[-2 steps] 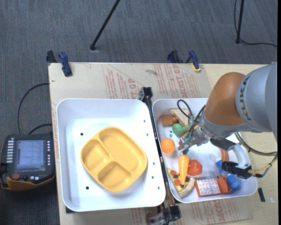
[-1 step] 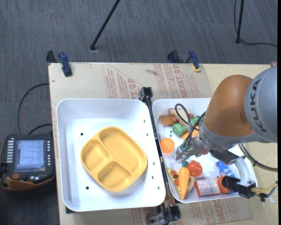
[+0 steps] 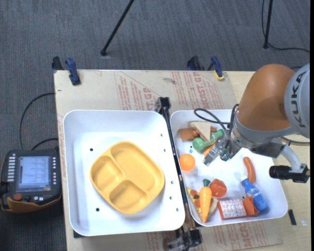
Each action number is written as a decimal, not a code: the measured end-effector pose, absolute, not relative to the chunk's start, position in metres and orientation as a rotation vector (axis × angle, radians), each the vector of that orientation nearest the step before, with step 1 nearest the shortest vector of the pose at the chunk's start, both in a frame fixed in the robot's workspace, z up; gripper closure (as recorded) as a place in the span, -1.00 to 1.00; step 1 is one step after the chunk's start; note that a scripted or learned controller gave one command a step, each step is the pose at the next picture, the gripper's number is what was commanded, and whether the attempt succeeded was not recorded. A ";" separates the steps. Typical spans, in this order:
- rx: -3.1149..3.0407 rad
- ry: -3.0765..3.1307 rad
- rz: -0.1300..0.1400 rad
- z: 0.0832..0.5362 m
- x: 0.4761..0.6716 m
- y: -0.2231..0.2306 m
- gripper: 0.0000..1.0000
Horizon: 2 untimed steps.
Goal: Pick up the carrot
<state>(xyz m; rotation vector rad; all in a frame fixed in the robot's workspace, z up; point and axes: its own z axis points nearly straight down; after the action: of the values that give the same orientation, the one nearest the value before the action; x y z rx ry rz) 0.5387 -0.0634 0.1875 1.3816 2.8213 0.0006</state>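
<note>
Orange carrot (image 3: 204, 202) lies at right bin's (image 3: 275, 216) near edge, beside red tomato (image 3: 217, 187) | gripper (image 3: 215, 155) hovers above, apart | fingers' spread: cannot tell | yellow plate (image 3: 126, 177) in left bin (image 3: 76, 140)

We're looking down on a robotics lab, and a test bench at that. The bench top (image 3: 146, 90) is bare plywood with printed markings, and blue clamps (image 3: 72, 71) grip its far edge. Two shallow white bins (image 3: 73, 140) sit side by side on it, and the right one holds toy plastic food (image 3: 217, 188). An industrial grey and orange arm (image 3: 269, 106) reaches in from the right. On the grey carpet (image 3: 42, 25) at the left we see a teach pendant (image 3: 31, 179) with its cable, and tripod legs (image 3: 120, 20) stand behind the bench.
</note>
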 end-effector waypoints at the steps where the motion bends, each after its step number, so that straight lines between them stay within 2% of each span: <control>1: 1.467 2.779 0.000 0.217 0.551 0.018 1.00; 2: 2.046 2.388 -0.003 0.187 0.526 -0.036 1.00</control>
<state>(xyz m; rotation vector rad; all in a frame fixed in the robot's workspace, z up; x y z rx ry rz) 0.5262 -0.0362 0.1869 2.0457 2.3885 -0.0029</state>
